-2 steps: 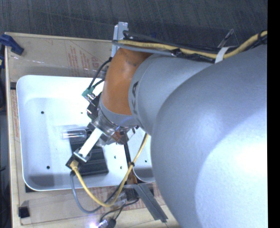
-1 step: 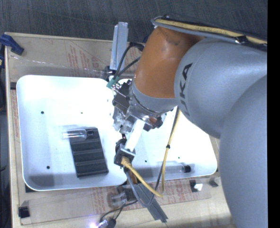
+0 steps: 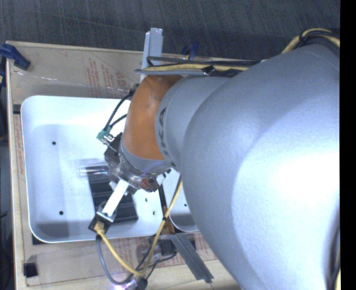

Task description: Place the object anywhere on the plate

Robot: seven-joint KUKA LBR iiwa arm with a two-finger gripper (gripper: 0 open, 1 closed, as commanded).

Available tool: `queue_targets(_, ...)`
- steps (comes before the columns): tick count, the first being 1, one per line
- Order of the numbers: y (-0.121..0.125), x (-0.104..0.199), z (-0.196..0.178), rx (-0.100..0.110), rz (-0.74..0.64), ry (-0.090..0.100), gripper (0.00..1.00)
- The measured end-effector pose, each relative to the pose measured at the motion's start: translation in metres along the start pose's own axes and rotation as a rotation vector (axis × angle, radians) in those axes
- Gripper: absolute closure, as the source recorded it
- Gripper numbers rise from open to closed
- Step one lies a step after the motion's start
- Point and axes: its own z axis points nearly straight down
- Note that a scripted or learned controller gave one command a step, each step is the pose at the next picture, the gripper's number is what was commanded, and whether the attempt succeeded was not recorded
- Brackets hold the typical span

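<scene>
My gripper (image 3: 119,180) hangs low over the near right part of the left white bin (image 3: 39,138), mostly covered by the orange wrist band and the grey arm. Right beneath it lies a dark ribbed rectangular object (image 3: 125,209) on the bin floor. A small clear, shiny cylinder-like piece (image 3: 90,168) sits just to the gripper's left. I cannot see whether anything sits between the jaws.
The big grey arm (image 3: 256,162) covers nearly all of the right bin, of which a sliver of rim (image 3: 181,223) shows. A yellow cable (image 3: 120,255) loops down over the bench's front edge. Blue clamps (image 3: 12,54) sit at the far left corner.
</scene>
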Motion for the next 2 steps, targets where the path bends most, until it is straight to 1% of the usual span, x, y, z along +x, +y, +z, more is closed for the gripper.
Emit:
queue_targets(1, 0.035, -0.036, -0.079, -0.003, 0.342, 0.008, 1.00)
queue_targets(2, 0.099, -0.009, -0.033, -0.002, 0.072, 0.003, 1.00)
